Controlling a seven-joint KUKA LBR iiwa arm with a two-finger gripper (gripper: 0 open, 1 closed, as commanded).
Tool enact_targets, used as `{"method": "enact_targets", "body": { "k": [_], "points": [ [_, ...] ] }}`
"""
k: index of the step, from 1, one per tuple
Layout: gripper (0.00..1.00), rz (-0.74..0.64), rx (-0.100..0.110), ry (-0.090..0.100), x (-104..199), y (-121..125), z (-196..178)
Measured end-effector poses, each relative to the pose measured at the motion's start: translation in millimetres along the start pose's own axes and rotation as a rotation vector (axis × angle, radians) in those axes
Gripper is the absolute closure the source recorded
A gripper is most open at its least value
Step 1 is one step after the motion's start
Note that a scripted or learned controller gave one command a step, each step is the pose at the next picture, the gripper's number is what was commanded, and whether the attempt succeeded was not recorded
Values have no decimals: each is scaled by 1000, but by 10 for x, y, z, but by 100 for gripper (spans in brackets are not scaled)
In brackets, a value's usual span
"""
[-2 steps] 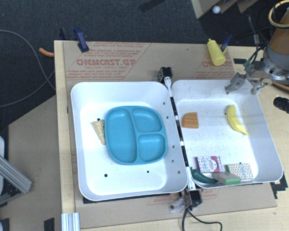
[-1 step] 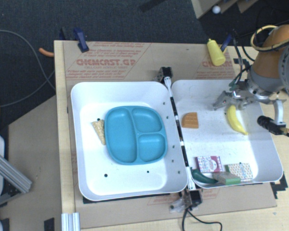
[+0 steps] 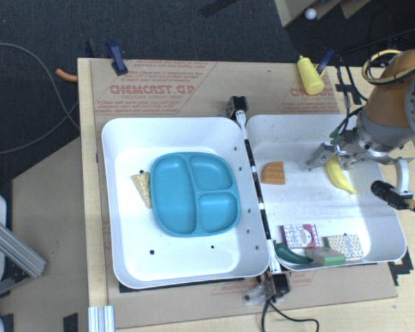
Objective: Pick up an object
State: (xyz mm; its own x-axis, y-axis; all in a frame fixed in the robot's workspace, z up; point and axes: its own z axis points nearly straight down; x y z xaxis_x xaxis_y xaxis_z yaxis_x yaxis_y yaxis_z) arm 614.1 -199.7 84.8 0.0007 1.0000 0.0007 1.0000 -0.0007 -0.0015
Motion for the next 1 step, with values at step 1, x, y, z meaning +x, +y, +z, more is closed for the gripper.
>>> {"method": "enact_targets", "body": {
  "k": [1],
  "points": [
    [100,0,-2,0,1,7,-104]
  ]
}}
